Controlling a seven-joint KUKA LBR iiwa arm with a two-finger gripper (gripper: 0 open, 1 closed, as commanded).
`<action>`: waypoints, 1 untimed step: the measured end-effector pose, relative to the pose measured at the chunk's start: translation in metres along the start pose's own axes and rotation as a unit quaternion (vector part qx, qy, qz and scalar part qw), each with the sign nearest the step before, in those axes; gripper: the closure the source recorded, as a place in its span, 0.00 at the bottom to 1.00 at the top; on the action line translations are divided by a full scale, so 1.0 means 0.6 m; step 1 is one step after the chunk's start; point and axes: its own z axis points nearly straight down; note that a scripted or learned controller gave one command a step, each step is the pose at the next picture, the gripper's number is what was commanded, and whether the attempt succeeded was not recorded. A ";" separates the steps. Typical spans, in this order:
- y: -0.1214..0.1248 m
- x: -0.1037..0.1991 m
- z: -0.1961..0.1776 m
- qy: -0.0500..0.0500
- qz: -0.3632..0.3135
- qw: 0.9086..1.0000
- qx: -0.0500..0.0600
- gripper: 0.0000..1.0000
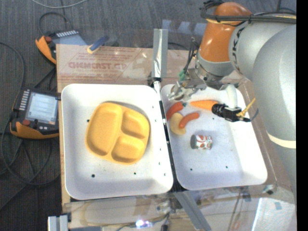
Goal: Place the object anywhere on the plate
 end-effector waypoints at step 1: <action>-0.011 0.119 0.000 0.001 -0.100 0.995 0.000 1.00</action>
